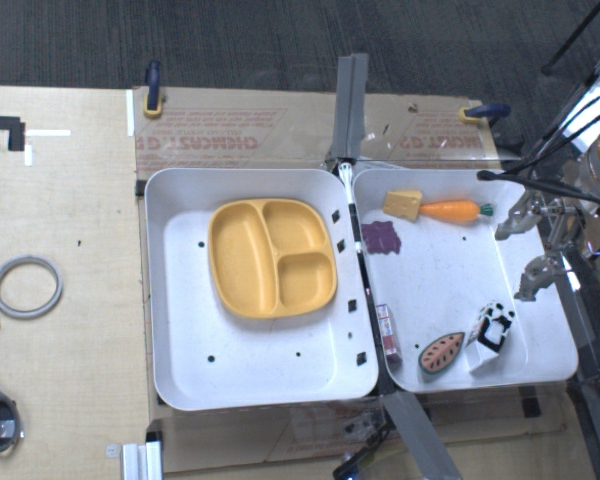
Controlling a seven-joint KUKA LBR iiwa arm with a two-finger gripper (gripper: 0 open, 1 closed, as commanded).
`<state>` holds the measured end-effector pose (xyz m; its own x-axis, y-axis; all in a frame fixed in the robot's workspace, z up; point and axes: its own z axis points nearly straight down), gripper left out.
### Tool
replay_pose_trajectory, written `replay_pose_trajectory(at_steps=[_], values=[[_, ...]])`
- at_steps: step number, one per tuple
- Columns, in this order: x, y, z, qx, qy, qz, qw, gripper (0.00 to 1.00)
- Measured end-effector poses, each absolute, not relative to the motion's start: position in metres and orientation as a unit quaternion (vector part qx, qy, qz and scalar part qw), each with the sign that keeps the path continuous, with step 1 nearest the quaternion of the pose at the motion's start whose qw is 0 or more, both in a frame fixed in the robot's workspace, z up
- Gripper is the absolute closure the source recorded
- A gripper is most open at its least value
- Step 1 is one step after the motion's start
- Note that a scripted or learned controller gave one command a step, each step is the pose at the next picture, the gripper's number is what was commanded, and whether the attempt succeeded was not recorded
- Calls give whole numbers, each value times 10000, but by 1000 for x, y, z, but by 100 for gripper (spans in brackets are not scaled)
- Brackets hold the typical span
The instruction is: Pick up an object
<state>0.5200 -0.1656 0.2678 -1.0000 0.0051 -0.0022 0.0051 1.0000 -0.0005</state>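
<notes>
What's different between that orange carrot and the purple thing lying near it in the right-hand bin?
The carrot is orange, long and tapered with a green tip; the purple piece is flat, squat and ragged-edged. The carrot lies along the bin's far wall beside a yellow wedge; the purple piece sits nearer the divider between the bins. Both rest loose on the right bin floor, untouched.

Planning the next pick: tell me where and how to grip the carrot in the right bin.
Grip the carrot across its thick orange middle, coming straight down. It lies flat and lengthwise left to right, so the narrow width faces the fingers. The yellow wedge crowds its left end; stay nearer the green tip.
</notes>
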Motion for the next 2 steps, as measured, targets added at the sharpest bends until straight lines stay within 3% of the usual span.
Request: replay_pose_trajectory(at_steps=[1,2], values=[[585,-173,193,1140,9935,-4,14,0],[613,-172,197,2246,9745,-6,18,0]])
